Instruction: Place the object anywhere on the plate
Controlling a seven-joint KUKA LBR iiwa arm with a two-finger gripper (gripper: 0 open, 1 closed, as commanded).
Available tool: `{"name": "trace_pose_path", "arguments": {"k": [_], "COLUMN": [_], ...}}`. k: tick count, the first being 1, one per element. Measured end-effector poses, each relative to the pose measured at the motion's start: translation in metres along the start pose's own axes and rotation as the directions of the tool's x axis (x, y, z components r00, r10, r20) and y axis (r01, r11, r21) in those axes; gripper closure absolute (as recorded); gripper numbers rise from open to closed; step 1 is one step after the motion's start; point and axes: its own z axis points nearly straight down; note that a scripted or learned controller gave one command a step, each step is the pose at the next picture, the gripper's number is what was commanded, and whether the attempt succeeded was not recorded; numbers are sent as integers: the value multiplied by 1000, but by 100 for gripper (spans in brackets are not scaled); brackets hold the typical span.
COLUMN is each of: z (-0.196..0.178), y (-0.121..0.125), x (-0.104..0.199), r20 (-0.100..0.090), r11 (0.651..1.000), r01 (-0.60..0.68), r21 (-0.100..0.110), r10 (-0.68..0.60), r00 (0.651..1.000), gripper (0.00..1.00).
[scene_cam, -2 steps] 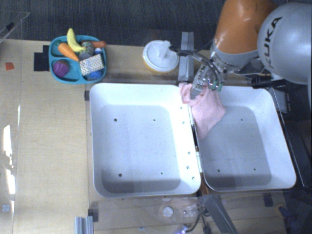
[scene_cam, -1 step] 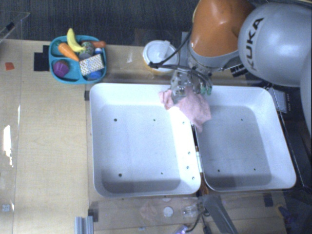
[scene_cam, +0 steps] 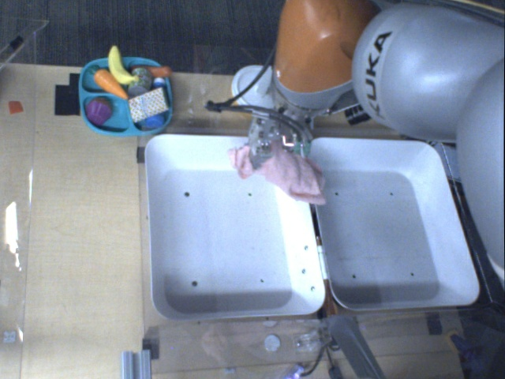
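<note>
Pink cloth [scene_cam: 280,174] hanging from the gripper [scene_cam: 272,142], over the back rim where the two bins meet.

Fingers are pinched on the cloth's top edge, so it drapes free: one lobe over the left bin [scene_cam: 229,235], the longer one trailing toward the right bin [scene_cam: 394,235]. Held high, probably for rim clearance. Blue plate [scene_cam: 88,121] sits well apart at back-left on the bench, already crowded with toy food [scene_cam: 118,65]; little bare area there. Route left looks open; the hanging hem could snag the bin's back wall.
</note>
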Motion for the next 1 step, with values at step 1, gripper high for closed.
{"name": "trace_pose_path", "arguments": {"k": [1], "z": [0], "y": [0], "x": [0], "r20": [0], "r11": [1000], "r01": [0], "r21": [0], "r10": [0], "r00": [1000], "gripper": [0]}}
